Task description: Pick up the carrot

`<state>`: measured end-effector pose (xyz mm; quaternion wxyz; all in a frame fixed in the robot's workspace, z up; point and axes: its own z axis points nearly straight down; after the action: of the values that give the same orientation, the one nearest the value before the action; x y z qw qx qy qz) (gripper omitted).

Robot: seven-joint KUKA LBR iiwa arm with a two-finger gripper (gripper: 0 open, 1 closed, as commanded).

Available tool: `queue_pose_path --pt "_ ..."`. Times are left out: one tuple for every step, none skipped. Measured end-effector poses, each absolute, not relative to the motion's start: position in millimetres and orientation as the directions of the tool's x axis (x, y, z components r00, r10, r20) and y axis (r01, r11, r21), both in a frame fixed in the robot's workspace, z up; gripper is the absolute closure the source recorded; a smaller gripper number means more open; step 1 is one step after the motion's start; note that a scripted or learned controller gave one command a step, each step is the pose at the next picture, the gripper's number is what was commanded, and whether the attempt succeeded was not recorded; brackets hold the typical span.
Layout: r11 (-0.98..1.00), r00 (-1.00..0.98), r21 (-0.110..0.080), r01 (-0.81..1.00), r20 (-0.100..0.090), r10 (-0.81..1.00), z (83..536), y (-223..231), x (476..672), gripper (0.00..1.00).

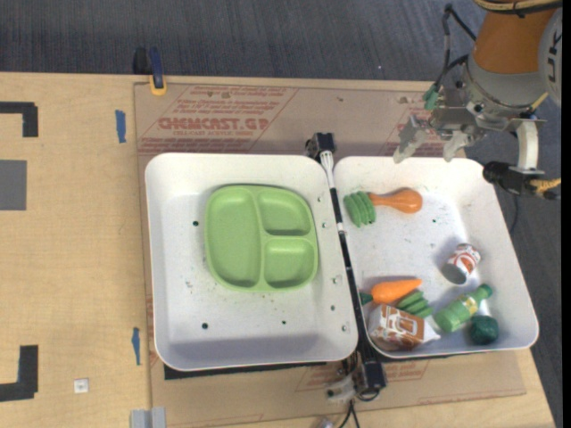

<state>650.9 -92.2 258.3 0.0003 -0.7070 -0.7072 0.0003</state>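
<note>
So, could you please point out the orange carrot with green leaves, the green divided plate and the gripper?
Orange carrot with green leaves (395,290), camera view, orange body.
Green divided plate (234,232), camera view, large compartment.
Gripper (427,150), camera view, between fingertips.

A green divided plate (261,236) is lying in the left bin (169,328). In the right bin (513,230), a small red-and-white can (462,262) is sitting near a green bottle (464,311), a dark green ball (484,330) and a printed packet (399,327). Cardboard (223,119) is lying under both bins.
</note>
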Motion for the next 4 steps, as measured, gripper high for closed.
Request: queue_pose_path --pt "-0.012 0.012 -0.002 1.000 0.000 1.000 134 -96 654.6 0.00" --pt "-0.125 0.125 0.004 0.992 0.001 0.992 91 -105 594.8 0.00" --pt "0.013 -0.013 0.015 1.000 -0.002 1.000 91 -106 522.7 0.00" --pt "-0.036 0.036 0.021 0.999 -0.003 0.999 91 -102 485.7 0.00"
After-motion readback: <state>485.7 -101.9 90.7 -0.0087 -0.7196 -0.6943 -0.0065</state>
